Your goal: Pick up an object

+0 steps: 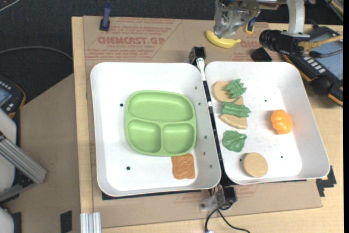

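My gripper (229, 30) hangs high at the top of the view, beyond the far edge of the right bin (305, 95). A small yellow banana (222, 40) sits right at its fingertips, pinched between the closed fingers and lifted away from the bins. In the right bin lie an orange pepper (281, 121), a round tan biscuit (254, 165), several green leafy pieces (234, 141) and tan bread-like slices (220, 91). The left bin (103, 117) holds a green divided plate (161, 123) and an orange waffle piece (184, 166).
A black clip (197, 54) sits at the far end of the seam between the bins. A blue clip (105, 16) lies on the cardboard at the back left. Dark equipment and cables (305, 46) crowd the back right.
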`<state>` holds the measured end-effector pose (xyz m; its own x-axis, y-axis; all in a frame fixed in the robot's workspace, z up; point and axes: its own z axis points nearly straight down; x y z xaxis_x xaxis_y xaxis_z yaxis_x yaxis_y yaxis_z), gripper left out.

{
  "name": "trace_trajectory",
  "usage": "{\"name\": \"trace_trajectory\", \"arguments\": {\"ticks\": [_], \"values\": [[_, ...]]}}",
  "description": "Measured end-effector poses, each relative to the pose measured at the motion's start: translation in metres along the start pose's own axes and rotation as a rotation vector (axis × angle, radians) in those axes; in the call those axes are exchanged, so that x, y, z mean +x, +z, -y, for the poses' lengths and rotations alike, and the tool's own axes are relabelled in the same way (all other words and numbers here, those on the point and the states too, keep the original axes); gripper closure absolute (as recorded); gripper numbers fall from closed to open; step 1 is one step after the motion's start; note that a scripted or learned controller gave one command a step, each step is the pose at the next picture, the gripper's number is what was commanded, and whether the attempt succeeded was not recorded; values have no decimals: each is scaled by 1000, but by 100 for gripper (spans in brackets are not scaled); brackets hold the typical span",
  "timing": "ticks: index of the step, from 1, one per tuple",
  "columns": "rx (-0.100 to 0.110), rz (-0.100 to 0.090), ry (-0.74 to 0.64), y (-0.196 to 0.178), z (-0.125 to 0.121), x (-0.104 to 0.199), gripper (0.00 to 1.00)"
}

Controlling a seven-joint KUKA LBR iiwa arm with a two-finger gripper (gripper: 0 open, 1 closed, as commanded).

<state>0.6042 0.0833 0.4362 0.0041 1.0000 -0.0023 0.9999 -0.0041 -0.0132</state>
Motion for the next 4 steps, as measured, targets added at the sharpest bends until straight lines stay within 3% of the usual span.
{"name": "trace_trajectory", "arguments": {"ticks": [1, 2, 3, 4], "values": [[-26, -6, -9, -105, 19, 38, 100], [-17, -5, -11, -99, 2, 108, 100], [-8, -4, -16, -99, 134, 144, 100], [-16, -3, -2, -97, 102, 140, 100]]}}
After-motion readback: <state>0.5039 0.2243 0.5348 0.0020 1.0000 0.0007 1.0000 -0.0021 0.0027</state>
